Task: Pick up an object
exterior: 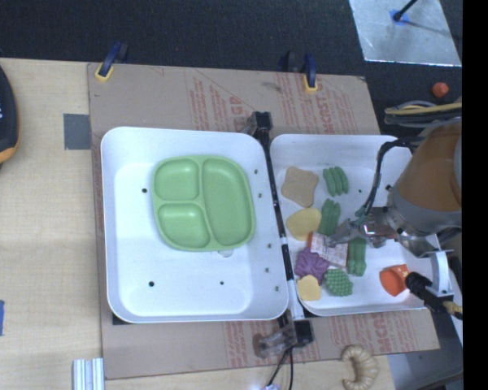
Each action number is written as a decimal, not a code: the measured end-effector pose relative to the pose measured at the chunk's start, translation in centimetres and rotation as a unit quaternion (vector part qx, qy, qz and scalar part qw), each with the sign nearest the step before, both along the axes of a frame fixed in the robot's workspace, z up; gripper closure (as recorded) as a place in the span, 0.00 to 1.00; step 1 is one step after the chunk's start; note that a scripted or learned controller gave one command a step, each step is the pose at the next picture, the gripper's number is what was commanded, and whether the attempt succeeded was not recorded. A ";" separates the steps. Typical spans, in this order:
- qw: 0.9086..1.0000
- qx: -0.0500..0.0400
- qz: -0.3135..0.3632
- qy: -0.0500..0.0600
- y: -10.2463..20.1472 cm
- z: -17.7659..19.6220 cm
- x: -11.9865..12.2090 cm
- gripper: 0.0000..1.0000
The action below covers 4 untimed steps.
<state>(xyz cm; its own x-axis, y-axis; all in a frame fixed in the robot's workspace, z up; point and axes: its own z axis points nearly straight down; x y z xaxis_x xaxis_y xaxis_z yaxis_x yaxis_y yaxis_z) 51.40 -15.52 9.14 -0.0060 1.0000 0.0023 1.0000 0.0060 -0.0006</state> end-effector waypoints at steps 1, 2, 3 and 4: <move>1.000 -0.003 0.002 -0.005 5.6 0.5 6.3 0.00; 1.000 -0.002 -0.004 -0.005 1.2 0.5 -1.9 0.00; 1.000 -0.002 0.000 -0.003 0.8 0.1 5.9 0.00; 1.000 -0.001 0.001 -0.004 3.7 8.4 9.4 0.00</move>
<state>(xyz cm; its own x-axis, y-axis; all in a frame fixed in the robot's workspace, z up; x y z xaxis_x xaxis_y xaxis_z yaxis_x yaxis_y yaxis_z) 60.81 -11.79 17.51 -0.0078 1.0000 -0.0003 0.9999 0.0078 0.0072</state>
